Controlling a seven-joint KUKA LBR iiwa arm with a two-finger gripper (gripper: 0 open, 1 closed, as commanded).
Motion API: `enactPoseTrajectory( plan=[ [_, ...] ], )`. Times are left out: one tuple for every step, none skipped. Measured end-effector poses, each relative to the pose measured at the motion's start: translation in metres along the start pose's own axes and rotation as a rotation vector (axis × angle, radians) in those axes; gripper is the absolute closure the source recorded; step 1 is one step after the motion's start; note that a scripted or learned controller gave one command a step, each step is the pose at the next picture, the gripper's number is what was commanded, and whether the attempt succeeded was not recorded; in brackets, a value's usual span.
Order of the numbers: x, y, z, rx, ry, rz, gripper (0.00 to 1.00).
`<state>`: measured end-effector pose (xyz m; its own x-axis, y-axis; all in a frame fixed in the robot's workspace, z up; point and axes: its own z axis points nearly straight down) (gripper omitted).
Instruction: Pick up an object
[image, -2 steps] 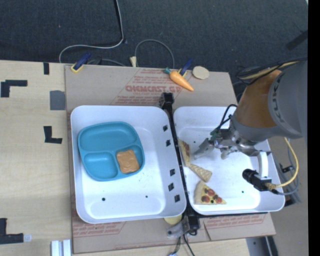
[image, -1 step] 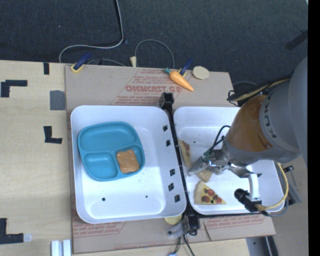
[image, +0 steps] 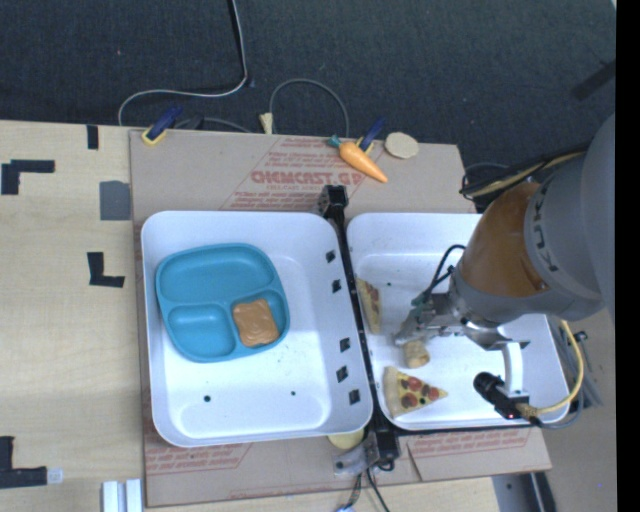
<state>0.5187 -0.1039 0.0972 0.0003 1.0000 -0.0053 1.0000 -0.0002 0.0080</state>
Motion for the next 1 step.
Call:
enactPoseTrajectory(
  plan=[
    [0.0715, 0.0117, -0.0922, 0.002, 0.007, -0.009, 1.0]
  ],
)
